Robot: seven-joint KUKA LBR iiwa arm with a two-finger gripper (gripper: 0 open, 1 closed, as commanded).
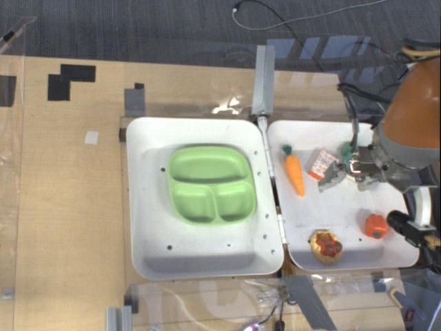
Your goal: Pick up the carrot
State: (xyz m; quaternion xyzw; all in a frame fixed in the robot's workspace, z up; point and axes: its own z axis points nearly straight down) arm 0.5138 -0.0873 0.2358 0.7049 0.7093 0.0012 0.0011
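Lay in the right bin (386,257), toward its ten o'clock quarter: the carrot (295,174), orange, with a small green top. Ran with its long axis roughly from eleven o'clock down to five, the green end at the eleven, the blunt-to-pointed orange body trailing toward the bin's middle. Touched nothing; sat just beside the wall shared with the left bin (148,254), which carried a green divided plate (210,185).

Hung over the right bin at about the carrot's three o'clock: the gripper (342,173), near but apart from the carrot, with a small red-and-white packet (320,163) between the two. Appeared spread somewhat, fingers pointing toward nine o'clock, with nothing seen between them. Held no carrot.

Judged as the pre-grasp stage, nothing lifted yet. Needed next, by this reading: a short travel toward nine o'clock, past or over the packet, then a wrist turn so that the fingers close across the carrot's narrow width and not along its length. Risked nudging the packet on the way.

Elsewhere in the right bin, well clear of the approach: a red-orange pepper-like piece (375,225) at four o'clock, and a round brown-and-red item (326,245) at six.
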